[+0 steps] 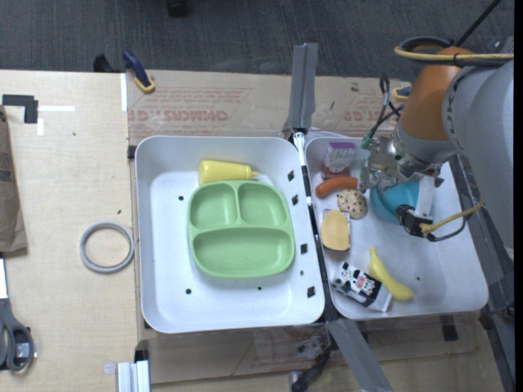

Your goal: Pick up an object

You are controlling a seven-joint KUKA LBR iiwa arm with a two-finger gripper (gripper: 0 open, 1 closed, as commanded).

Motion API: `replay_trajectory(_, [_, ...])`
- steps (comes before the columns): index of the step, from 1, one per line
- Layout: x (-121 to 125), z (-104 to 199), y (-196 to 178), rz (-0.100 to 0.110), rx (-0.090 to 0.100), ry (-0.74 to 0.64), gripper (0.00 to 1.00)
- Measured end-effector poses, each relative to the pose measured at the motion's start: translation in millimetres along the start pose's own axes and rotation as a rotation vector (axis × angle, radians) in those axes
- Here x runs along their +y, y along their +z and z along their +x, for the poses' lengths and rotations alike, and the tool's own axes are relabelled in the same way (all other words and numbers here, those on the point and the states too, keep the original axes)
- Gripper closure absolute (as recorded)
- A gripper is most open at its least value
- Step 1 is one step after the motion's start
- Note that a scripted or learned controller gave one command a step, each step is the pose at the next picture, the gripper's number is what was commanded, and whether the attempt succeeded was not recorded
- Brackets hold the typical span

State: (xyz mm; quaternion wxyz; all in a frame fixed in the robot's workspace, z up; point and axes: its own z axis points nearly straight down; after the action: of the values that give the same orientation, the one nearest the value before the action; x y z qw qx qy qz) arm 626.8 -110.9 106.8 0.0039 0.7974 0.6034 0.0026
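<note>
Gripper (372, 174) low in the right bin (458, 288), over the hot dog (337, 186) and cookie (352, 204); cannot tell how far the fingers stand apart or whether they hold anything. Hot dog lies just left of the gripper, beside the bin's left wall: likely light, smooth, round, best pinched across its middle. Teal cup (399, 198) crowds the right; open floor lies nearer the banana (387, 276).

Grey arm (482, 96) w/ orange band (429, 96), black & yellow cables.
</note>
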Motion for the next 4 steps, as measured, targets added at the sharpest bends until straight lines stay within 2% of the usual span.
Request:
replay_trajectory(1, [-1.7,0.5,3.2,0.006,0.0,0.0,0.0])
replay_trajectory(2, [-37.5,4.1,15.6,0.013,0.0,-0.035,0.0])
replay_trajectory(3, [-34.6,2.1,2.3,0.005,-0.001,-0.03,1.0])
replay_trajectory(4, [-8.2,52.6,-84.4,0.011,-0.002,0.043,1.0])
